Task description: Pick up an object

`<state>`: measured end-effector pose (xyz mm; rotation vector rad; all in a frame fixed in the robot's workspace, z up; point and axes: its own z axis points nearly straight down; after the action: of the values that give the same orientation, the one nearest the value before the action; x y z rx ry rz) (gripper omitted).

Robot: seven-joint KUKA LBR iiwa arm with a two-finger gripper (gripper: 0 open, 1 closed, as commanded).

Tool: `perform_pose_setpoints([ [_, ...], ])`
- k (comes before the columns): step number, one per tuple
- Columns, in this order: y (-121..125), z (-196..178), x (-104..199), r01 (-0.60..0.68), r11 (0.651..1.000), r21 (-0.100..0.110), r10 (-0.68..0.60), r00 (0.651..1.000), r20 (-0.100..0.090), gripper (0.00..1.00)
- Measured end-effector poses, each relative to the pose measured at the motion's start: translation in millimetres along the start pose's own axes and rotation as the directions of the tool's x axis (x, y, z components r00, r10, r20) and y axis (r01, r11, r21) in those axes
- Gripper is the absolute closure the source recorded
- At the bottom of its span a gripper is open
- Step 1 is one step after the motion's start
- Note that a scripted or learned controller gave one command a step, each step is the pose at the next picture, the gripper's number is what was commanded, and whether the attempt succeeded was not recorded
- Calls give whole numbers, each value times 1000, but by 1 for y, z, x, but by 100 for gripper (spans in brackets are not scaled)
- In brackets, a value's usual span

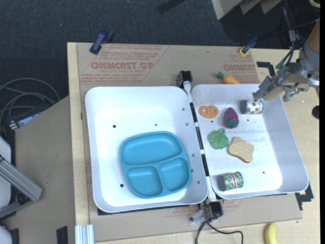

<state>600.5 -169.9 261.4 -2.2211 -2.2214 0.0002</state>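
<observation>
So the gripper point(265, 91) sits over the right bin's point(284, 131) far edge, can't tell its state. A small grey-and-red can point(252, 107) lies just near-left of it, with a purple fruit point(230, 117) further left.

Even, fairly bright overhead light fell on the bench, and the white bins point(284, 136) looked slightly washed out. Shadows were soft and short. The picture was mildly grainy, and the dark floor point(40, 14) beyond lay dim.
</observation>
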Motion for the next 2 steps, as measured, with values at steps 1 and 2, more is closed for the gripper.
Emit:
perform_pose_setpoints([
  [1, 46, 123, 22, 1, 1000, 6, -1, 1000, -2, 0],
  [2, 23, 178, 52, 1, 1000, 3, -1, 1000, -1, 0],
])
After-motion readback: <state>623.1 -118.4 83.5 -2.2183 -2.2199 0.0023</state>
